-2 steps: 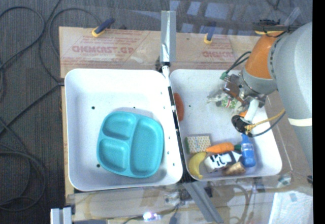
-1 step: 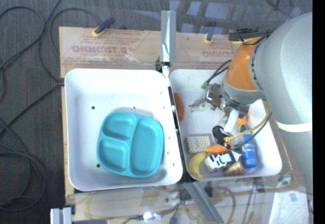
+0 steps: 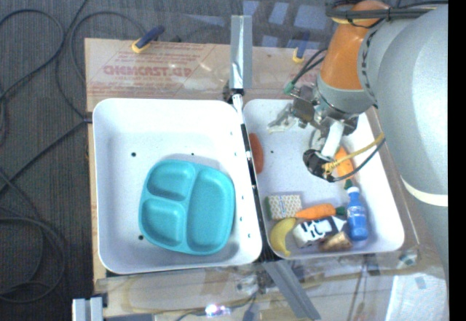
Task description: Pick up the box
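A small tan box [image 3: 285, 205] with a checked pattern lies flat in the right bin [image 3: 291, 159], near its front left. My gripper [image 3: 293, 118] hangs over the back of that bin, well behind the box and apart from it. Nothing shows in its grasp. A bare stretch of bin floor separates the two.
Around the box lie a carrot [image 3: 321, 210], a banana [image 3: 280, 235], a black-and-white carton [image 3: 319, 229], a blue bottle [image 3: 357, 215] and a brown item [image 3: 336, 242]. A red-orange thing [image 3: 255, 153] rests against the divider wall. A teal divided plate [image 3: 189, 204] sits in the left bin [image 3: 124, 137].
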Controlling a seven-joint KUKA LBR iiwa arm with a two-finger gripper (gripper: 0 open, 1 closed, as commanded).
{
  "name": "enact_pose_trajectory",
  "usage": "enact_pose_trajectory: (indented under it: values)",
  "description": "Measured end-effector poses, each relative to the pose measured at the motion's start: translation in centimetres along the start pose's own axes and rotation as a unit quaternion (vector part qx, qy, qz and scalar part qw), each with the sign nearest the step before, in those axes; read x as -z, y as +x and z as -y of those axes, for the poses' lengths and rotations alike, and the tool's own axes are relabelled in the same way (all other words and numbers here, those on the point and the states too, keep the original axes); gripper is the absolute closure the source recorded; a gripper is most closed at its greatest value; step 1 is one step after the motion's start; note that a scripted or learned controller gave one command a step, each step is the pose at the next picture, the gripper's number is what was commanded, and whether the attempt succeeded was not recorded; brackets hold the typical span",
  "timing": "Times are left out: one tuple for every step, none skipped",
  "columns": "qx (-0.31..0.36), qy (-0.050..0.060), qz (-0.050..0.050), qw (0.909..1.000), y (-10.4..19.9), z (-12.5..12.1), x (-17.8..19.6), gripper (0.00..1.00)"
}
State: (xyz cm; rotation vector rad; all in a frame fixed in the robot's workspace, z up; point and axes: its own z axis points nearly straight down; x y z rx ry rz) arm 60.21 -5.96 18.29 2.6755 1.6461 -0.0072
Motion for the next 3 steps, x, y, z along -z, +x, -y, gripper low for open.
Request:
enact_pose_trajectory:
  values:
    - [-0.009,-0.005,-0.003,0.9999,-5.39,0.72,-9.29,0.0]
    - [-0.009,-0.005,-0.003,0.9999,-5.49,0.67,-8.35,1.0]
    - [-0.009,-0.005,-0.003,0.9999,-5.5,0.68,-8.35,0.0]
